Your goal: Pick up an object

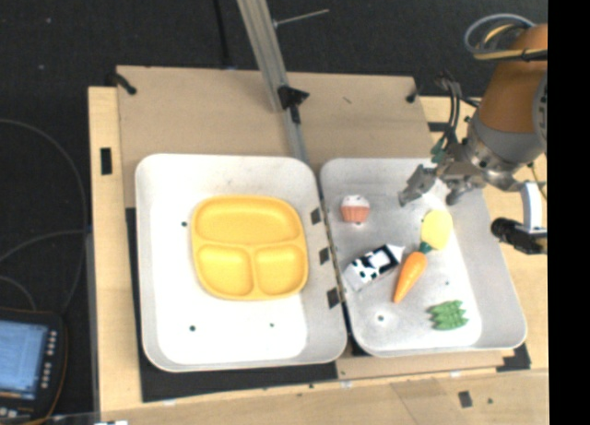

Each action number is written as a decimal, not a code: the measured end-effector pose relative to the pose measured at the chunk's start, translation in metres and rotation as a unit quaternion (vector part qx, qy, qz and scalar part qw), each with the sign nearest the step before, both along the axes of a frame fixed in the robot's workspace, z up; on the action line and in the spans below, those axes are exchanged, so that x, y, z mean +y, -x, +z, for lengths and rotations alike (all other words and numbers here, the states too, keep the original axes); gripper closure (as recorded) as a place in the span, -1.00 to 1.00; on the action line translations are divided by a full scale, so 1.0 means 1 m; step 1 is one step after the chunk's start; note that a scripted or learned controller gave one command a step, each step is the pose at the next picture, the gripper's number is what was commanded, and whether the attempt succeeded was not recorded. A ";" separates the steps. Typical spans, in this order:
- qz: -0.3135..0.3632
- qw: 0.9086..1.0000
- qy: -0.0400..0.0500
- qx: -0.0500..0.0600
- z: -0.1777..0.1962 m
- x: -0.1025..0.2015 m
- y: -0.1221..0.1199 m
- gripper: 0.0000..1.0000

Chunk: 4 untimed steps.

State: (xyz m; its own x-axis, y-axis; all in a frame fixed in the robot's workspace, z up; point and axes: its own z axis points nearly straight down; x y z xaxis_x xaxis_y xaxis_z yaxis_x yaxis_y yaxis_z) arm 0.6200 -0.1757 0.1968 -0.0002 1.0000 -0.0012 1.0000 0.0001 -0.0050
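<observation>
The task named no single object, so every loose item in the right bin [493, 308] could count as its thing. A yellow lemon [437, 229] lay in the upper right part of that bin, small, smooth and rounded. Just below it, and touching it at the leafy green end, an orange carrot [409, 275] lay at a slant, its tip pointing down and to the left. Left of the carrot sat a small black-and-white carton [371, 265], tilted, close to the bin's left wall. Above the carton, well apart from it, stood a cupcake [355, 209] with a pale top and a pinkish base. Near the bin's lower right corner lay a green, bumpy vegetable [447, 315], apart from the others.

The left bin [166, 322] held a yellow plate [249, 246] with three compartments, one wide across the top and two smaller ones below. It sat near the middle of the bin.

The gripper [431, 188] hung over the upper right part of the right bin, just above the lemon in the view. Its two fingers [413, 185] were spread apart with nothing between them. The grey arm [507, 119], with its orange band, reached in from the right.

Both bins rested side by side on a wooden bench [184, 110], and a metal pole [263, 36] ran up from behind them.
</observation>
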 end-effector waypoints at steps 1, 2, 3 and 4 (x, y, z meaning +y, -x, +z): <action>0.000 1.000 0.000 0.000 -0.062 -0.004 0.006 -1.00; -0.001 1.000 0.001 -0.002 -0.097 -0.006 0.006 -1.00; -0.003 1.000 0.001 -0.005 -0.084 -0.007 0.005 1.00; 0.000 1.000 0.001 -0.006 -0.025 -0.009 0.001 1.00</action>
State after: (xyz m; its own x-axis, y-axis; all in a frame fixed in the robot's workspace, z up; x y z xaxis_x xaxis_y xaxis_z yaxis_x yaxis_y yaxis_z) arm 0.6192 -0.1845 0.1722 -0.0004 1.0000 -0.0023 1.0000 0.0005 0.0071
